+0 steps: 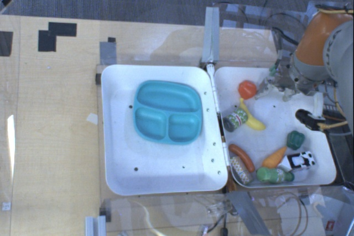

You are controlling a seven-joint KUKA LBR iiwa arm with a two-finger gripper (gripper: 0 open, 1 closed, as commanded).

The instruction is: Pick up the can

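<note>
Green-labelled, the can (237, 118) lies on its side below and left of the claw (275, 81), touching a banana (252, 119). Whether the claw grips anything I cannot tell. Best descend across the can's width, avoiding the banana.

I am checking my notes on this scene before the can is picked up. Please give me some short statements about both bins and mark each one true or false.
1. The can lies in the right bin, near the wall between the bins. True.
2. The blue divided tray sits in the right bin. False: it sits in the left bin.
3. The banana lies right beside the can. True.
4. The claw is over the left bin. False: it is over the right bin's upper part, apart from the can.
5. The carrot lies inside the blue tray. False: it lies in the right bin.
</note>
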